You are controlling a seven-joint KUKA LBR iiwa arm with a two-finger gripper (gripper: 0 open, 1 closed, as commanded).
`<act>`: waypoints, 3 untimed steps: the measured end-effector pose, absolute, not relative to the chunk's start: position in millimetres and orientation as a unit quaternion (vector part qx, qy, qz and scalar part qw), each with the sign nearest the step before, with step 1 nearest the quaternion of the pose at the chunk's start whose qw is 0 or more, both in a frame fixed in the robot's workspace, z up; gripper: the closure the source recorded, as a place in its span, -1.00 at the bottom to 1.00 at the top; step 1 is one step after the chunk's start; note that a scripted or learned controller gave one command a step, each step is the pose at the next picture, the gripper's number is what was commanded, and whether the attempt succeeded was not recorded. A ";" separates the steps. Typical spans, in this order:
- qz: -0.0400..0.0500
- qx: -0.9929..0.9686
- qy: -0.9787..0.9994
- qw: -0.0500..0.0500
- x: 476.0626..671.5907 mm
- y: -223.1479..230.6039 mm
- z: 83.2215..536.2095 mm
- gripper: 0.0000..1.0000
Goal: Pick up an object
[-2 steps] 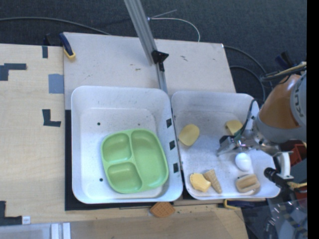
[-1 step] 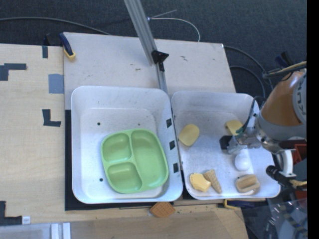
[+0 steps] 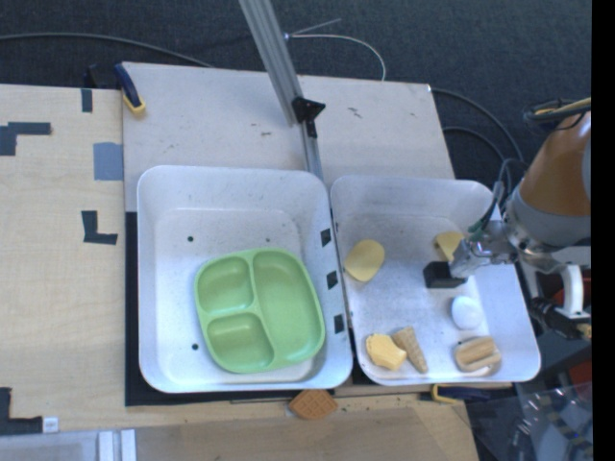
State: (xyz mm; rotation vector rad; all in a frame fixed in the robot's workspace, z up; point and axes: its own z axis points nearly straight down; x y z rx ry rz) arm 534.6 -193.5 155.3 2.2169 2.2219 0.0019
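Green tray [image 3: 259, 309] in left bin [image 3: 178, 200], cone [image 3: 411, 349], white egg [image 3: 466, 312] in right bin [image 3: 404, 209]

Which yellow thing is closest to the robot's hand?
The small yellow piece beside the hand; the round one and the lumpy one lie farther left.

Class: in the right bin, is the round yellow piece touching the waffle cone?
Apart. The camera view shows bare white bin floor between the round yellow piece and the waffle cone.
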 end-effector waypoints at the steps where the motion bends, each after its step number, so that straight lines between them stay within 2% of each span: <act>1: 0.001 0.707 0.707 0.002 528.5 -198.9 213.7 1.00; 2: 0.001 0.706 0.708 0.002 538.7 -193.8 269.2 1.00; 3: 0.000 0.705 0.709 -0.001 539.8 -147.9 268.2 1.00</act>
